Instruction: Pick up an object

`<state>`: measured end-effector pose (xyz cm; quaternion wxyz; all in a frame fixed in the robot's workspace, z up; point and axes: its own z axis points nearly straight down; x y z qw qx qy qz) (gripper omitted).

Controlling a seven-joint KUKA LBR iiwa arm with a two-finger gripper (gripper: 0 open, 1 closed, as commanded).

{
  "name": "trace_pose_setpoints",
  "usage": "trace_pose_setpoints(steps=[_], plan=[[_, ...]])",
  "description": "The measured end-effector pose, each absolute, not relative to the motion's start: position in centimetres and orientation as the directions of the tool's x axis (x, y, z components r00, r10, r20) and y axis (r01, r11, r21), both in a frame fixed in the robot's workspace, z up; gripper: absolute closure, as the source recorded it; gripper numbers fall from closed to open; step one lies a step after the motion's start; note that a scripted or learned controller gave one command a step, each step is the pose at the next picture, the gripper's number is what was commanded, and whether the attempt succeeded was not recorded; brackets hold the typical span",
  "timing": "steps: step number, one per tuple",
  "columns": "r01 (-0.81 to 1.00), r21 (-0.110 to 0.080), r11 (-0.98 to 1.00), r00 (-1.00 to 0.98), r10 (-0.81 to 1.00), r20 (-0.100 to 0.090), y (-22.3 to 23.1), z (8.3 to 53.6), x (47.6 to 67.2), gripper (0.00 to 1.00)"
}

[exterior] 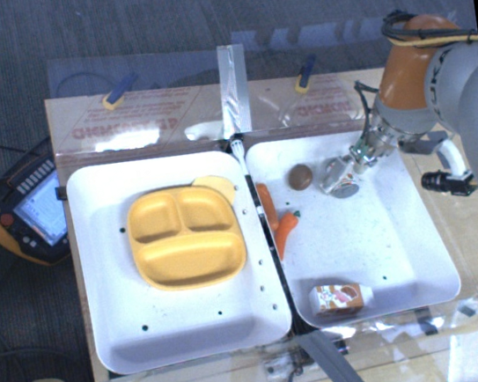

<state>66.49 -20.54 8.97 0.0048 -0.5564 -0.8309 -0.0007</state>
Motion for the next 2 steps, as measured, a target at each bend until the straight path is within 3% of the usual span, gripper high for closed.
trace_pose_setpoints(steps=[1, 2], plan=[[0.924, 0.008, 0.381, -0.381, 0.925, -0.004, -20.7, 10.0, 66.8, 1.00], [0.948, 0.002, 0.319, -0.319, 0.948, -0.001, -15.3, 19.7, 65.4, 1.00]])
